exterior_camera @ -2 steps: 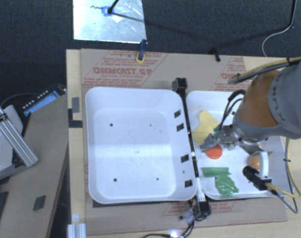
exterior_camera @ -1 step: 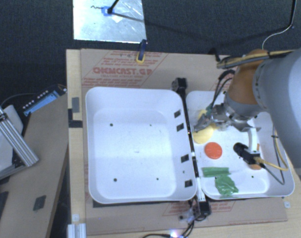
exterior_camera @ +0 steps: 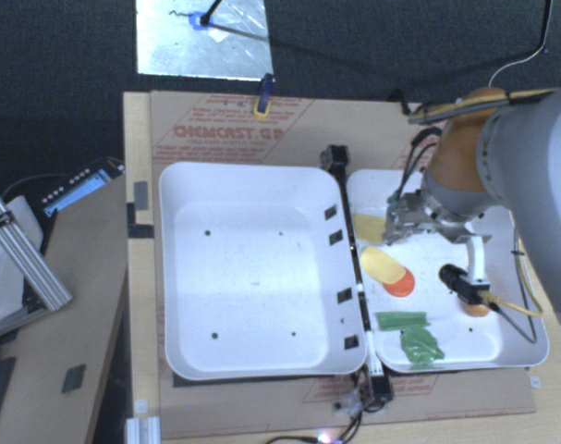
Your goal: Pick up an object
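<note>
Low in the right bin (exterior_camera: pixel 516 340), the claw (exterior_camera: pixel 397 227) hangs over crowded yellow pieces (exterior_camera: pixel 380 265) and an orange disc (exterior_camera: pixel 401 285), its grip state unreadable, so it may nudge neighbours or close on nothing.

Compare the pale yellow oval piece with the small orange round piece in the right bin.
The pale yellow oval piece is larger and elongated; the small orange round piece is compact and darker. The yellow one lies nearer the bins' divider; the orange one sits at its lower right end, touching. Both lie flat.

single fixed camera, high above the bench, angled down, both white bins (exterior_camera: pixel 174 276) in frame
</note>
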Robot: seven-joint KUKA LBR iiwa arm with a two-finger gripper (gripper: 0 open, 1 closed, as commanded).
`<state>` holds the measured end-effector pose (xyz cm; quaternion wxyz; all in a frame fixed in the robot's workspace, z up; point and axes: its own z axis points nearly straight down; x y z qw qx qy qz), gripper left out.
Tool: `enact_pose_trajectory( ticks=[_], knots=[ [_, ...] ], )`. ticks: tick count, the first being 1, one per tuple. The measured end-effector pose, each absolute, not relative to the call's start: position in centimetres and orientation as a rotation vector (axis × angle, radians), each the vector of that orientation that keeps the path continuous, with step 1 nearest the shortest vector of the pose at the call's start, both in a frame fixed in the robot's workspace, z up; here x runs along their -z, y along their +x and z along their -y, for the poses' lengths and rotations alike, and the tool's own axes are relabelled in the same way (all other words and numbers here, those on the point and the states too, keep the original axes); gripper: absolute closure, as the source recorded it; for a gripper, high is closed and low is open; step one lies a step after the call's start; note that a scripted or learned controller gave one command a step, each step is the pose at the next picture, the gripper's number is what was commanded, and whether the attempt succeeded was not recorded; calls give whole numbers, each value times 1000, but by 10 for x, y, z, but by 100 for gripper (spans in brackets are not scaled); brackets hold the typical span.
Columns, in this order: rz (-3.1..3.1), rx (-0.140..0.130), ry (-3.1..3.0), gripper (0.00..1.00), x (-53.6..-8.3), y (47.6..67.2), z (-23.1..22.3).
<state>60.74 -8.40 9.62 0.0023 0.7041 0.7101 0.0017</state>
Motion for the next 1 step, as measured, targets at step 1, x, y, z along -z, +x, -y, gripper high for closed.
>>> enact_pose_trajectory(
  ticks=[1],
  knots=[
    [-2218, -18, 2205, 100, -302, 601, 79]
  ],
)
